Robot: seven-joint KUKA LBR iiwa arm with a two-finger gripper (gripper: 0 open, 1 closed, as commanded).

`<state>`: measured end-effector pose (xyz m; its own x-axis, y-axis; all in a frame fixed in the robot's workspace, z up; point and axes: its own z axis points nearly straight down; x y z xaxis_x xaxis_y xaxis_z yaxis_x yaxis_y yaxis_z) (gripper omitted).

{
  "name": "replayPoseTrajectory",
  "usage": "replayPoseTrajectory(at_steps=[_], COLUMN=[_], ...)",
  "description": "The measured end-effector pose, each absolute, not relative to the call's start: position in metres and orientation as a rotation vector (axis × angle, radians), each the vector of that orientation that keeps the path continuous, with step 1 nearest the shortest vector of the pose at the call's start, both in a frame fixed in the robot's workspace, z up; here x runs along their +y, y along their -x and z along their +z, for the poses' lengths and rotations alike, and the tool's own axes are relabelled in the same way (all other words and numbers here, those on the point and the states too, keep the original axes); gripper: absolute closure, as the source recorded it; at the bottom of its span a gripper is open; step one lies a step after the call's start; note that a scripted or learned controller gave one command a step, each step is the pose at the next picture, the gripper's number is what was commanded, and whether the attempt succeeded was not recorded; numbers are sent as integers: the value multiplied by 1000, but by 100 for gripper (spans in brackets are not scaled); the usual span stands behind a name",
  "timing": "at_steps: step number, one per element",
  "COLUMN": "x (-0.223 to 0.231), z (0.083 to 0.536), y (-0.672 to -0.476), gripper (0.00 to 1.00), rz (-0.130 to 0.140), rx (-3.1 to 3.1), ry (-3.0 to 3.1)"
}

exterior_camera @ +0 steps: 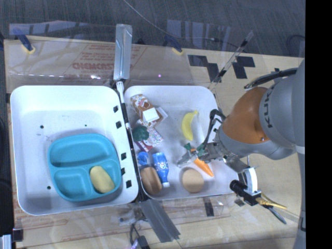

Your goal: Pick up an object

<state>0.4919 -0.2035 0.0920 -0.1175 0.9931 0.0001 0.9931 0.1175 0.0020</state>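
- Right bin (171,93): arm (270,121) reaches in from the right, orange band sits over the bin's right wall; gripper (194,152) is low in the bin's centre-right, tips just above the carrot
- Gripper state: cannot tell from this angle; the tips are dark and blur into the clutter; nothing visibly held between them
- Carrot (204,167): small, orange, lies on a slant right beside the gripper tips; touching or nearly so, can't resolve which
- Banana (188,124): yellow, roughly upright in view, just above the gripper, apart from it
- Round tan object (192,180): near the bin's front wall, just below the carrot; looks like a bun or a potato, can't say which
- Brown bun-like item (150,180): front-left corner of the right bin; blue-and-white tube (161,167) lies against its right side
- Dark green ball-like item (140,134): near the left wall, mid-bin; clear wrapper beside it
- Packaged snack (146,111): red-brown with white label, upper-left of the right bin
- Left bin (31,100): holds a blue divided tray (78,149); yellow potato-like object (102,179) sits in the tray's lower right compartment
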Motion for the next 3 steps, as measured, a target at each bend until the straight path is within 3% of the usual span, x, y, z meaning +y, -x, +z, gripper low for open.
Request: replayPoseTrajectory(at_steps=[1,2,3], x=[-205,-210,-203], z=[101,283,285], y=[-493,-479,-478], gripper=[100,100,100], rz=[0,2,-2], rx=[2352,2374,2406], ry=[-2078,-2046,-2017])
